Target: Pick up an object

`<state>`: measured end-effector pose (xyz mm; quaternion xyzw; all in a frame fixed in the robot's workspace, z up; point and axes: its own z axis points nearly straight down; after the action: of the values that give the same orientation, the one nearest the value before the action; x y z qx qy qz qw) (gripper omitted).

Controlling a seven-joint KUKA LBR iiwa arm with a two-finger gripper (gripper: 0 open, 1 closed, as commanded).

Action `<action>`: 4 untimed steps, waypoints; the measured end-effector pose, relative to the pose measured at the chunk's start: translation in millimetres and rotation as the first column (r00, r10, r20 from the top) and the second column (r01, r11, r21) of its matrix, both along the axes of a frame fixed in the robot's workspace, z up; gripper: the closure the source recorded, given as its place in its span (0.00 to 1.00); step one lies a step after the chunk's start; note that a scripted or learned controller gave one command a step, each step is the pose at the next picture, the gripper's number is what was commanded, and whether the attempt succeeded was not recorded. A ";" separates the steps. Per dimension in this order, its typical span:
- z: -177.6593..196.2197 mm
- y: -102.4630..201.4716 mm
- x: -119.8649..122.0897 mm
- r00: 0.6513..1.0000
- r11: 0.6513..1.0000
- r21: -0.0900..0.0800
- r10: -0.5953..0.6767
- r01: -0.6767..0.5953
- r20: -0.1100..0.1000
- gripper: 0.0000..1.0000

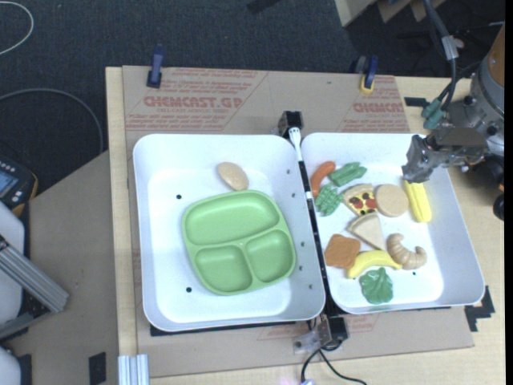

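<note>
Dark carpet surrounds the table [128,215], which carries a brown cardboard sheet [240,95] and two shallow white bins side by side.

1. Right bin [457,255]: holds a cluster of toy food items. A yellow corn cob [418,201] lies near the bin's upper right, just beside a round tan cookie [392,200]. To the left of the cookie sit a pizza slice [361,200], a green leafy piece [346,173] and an orange-red carrot [322,173], with another green vegetable [329,202] below the carrot. Lower in the bin are a sandwich wedge [369,231], an orange piece [343,252], a banana [375,261], a tan croissant [408,251] and a green lettuce piece [377,285].

2. Gripper [416,169]: hangs over the upper right part of the right bin, directly above the top end of the corn cob. Nothing is visible between the jaws; whether they stand apart or together cannot be told.

3. Left bin [152,175]: holds a green divided plate [236,241] with three compartments. A tan potato-like piece [232,176] lies just above the plate's upper rim.

4. Clamps: a blue clamp [155,66] and a yellow-blue clamp [368,74] grip the cardboard's far edge.
</note>
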<state>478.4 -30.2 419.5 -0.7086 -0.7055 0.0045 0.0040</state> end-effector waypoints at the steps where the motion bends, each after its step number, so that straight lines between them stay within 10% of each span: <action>1: -49.4 4.7 3.7 1.000 1.000 0.001 0.003 -0.003 0.007 1.00; 2: -68.0 -104.1 8.5 1.000 1.000 0.000 0.000 0.000 0.010 1.00; 3: 68.1 -76.2 1.4 1.000 1.000 -0.002 0.008 -0.008 0.024 1.00; 4: -17.4 -114.9 0.7 1.000 1.000 0.001 0.001 -0.001 0.008 1.00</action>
<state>479.1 -145.1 402.2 -0.7082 -0.7060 0.0013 0.0014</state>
